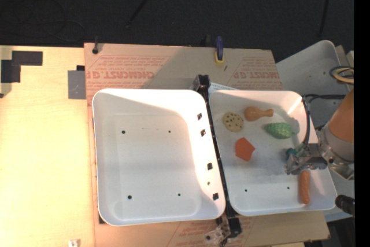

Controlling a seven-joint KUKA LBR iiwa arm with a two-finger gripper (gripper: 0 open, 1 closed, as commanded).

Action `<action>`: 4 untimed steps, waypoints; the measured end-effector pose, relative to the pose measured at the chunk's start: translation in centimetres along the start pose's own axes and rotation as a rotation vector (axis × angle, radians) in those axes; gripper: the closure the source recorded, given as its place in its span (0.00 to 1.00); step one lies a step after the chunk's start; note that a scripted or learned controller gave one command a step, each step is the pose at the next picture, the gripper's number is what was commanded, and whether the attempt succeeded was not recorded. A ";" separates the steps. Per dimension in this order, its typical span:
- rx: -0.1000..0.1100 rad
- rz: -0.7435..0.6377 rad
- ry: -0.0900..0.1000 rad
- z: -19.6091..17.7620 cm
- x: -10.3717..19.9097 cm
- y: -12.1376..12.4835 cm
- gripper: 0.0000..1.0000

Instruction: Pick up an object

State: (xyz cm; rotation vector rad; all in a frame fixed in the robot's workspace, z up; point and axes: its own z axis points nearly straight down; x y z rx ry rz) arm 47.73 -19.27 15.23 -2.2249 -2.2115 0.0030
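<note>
The right bin (260, 205) holds a round tan cookie with dark spots (233, 121), an orange-tan gourd-shaped toy (257, 113), a green leafy lump (279, 130), a red-orange block (244, 148) and an orange carrot-like stick (303, 187). My gripper (296, 161) hangs at the bin's right side, just above the top end of the carrot and below the green lump. The view shows nothing clearly held in it.
The left bin (115, 205) lies beside the right one, with a black clip rail (209, 147) between them. Brown cardboard (144, 69) lies under both bins. A pale wooden bench top (40, 153) spreads to the left. The arm's orange band (350, 118) is at the right edge.
</note>
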 end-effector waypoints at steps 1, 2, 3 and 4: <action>0.001 0.004 0.000 -0.9 -0.1 0.0 1.00; -0.020 -0.011 -0.005 -16.8 2.8 0.0 1.00; 0.013 -0.003 0.003 0.2 -1.0 -0.6 1.00; 0.000 -0.002 0.000 -1.6 -1.1 -0.3 1.00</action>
